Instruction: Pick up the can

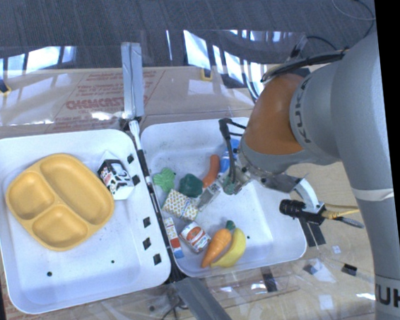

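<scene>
While the gripper [230,185] is lowered into the right bin [280,243], near its middle, its state cannot be told, because the wrist hides it. The can [195,237] is seen lying on its side near the front of this bin, apart from the gripper, with a carrot [219,244] and a banana [233,249] just beside it and a small box [180,205] close behind. If the descent is made where the gripper is now, the green toy [190,185] may be taken instead. The can may also be rolled away, or the carrot caught together with it.
</scene>
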You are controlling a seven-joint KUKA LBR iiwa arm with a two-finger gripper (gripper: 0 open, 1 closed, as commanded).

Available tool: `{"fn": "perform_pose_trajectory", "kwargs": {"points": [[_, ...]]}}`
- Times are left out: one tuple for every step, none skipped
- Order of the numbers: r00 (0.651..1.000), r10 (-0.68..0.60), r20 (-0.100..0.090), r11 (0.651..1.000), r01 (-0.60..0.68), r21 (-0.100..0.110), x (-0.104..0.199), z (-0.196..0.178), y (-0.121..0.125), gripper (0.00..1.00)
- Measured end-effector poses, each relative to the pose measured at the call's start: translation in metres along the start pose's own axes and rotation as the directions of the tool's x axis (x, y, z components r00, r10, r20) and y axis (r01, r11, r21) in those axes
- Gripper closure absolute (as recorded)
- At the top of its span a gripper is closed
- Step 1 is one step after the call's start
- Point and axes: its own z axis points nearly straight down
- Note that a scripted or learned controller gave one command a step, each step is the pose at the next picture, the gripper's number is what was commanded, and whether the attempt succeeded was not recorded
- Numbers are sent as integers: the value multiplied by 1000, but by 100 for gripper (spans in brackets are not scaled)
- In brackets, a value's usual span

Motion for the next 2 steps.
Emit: {"fn": "perform_pose_trajectory", "kwargs": {"points": [[1000, -24, 6, 1000, 24, -8, 59, 15, -25, 0], [1000, -29, 0, 1000, 29, -7, 60, 7, -23, 100]]}}
